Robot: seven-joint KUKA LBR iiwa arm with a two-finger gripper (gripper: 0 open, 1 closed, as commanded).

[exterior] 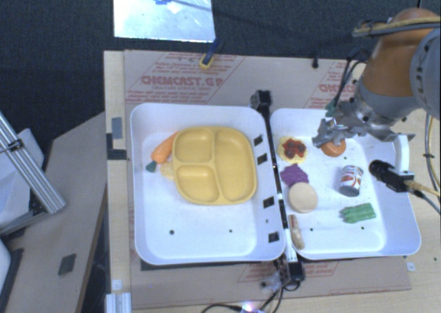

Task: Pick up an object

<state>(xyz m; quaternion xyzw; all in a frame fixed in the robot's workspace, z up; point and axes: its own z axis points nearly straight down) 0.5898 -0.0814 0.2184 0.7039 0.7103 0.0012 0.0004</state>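
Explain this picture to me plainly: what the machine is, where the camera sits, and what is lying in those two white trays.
The camera is fixed above a bench and looks down at a slant. The grey and orange machine at the right is a robot arm; its gripper is the two-fingered tool at its end, here low over an orange object in the right bin. Whether it grips that object cannot be told.

The right bin also holds a small pizza-like disc, a purple piece, a round bun, a can and a green piece. The left bin holds a yellow divided plate with a toy carrot beside it.
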